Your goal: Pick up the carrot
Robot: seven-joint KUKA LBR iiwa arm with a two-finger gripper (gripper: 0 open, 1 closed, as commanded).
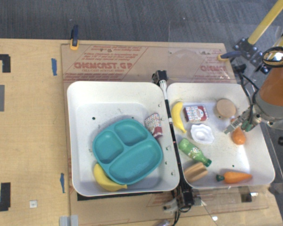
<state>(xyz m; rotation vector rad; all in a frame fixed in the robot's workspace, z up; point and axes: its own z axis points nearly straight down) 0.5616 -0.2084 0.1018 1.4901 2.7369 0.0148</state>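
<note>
The carrot [234, 176], orange with a green stub at its left end, lies flat near the front right corner of the right bin [264, 159]. My gripper [240, 124] hangs over the right side of that bin, well behind the carrot and apart from it. A small round orange fruit [238, 137] sits just below the gripper's tip, and I cannot tell whether they touch.
The right bin also holds a banana [178, 116], a red-and-white packet [195, 113], a tan disc [225, 108], a white cup-like piece [202, 133], a green bottle [194, 152] and a brown bun [195, 172]. The left bin [80, 126] holds a teal divided plate [127, 150], a second banana [106, 181] and a small can [154, 124].
</note>
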